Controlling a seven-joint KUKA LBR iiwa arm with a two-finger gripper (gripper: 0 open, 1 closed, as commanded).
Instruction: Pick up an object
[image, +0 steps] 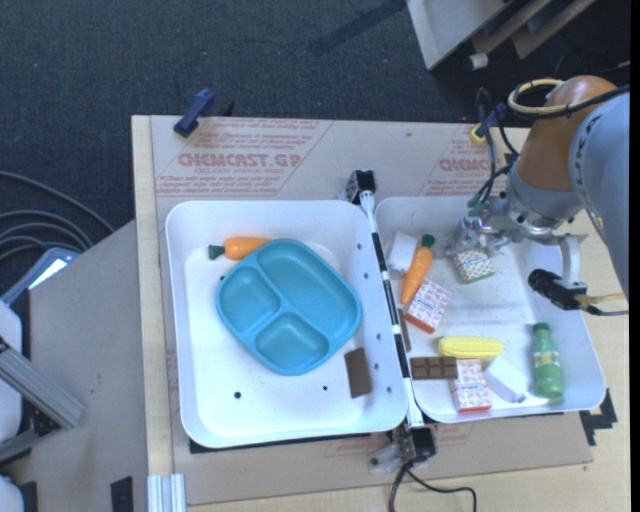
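1. The bench (300, 150) fills the middle of the frame, its bare brown top widest along the upper edge and down the left side.
2. Two white bins sit side by side on it. The left bin (190, 330) takes the centre; the right bin (585, 375) takes the right of the frame, and their inner walls touch along one dark seam.
3. My arm (575, 130) enters from the upper right, grey with an orange band.
4. One blue divided plate (288, 305) lies tilted in the left bin, with open white floor below it and to its left.
5. My gripper (478, 240) hangs over the upper part of the right bin, just above a small checkered block (472, 265). I cannot tell how my jaws stand or whether they touch it.
6. Two carrots: one (240, 247) at the plate's upper left rim, one (416, 272) near the seam in the right bin.
7. One green bottle (546, 362) stands at the right bin's lower right.
8. One yellow corn cob (470, 347) lies low in the right bin, with bare floor above it.
9. Two brown bars: one (357, 373) in the left bin, one (432, 368) beside the corn.
10. Two red-patterned packets (428, 305) (471, 385), and two small white blocks (402, 248) (506, 380).
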